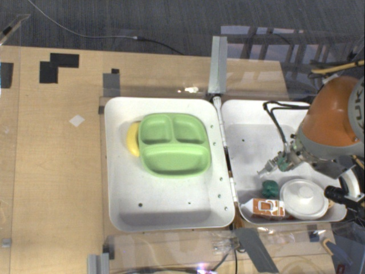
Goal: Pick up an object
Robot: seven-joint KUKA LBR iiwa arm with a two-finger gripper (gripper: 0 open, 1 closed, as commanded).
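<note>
Gripper [272,165] low in the right bin [251,124], slanted fingers pointing left; whether they are apart or together I cannot tell from here, and nothing visible between them. Nearest candidate: a small green object [270,187] just below the tips, beside an orange carton [268,208] and a white bowl [304,197] along the front wall. Left bin [120,153] has a green tray [173,143] over a banana [133,139]. Best approach, I judge: centre over the green object, descend straight, keep clear of carton and bowl, close only when the object sits between the fingers.
</note>
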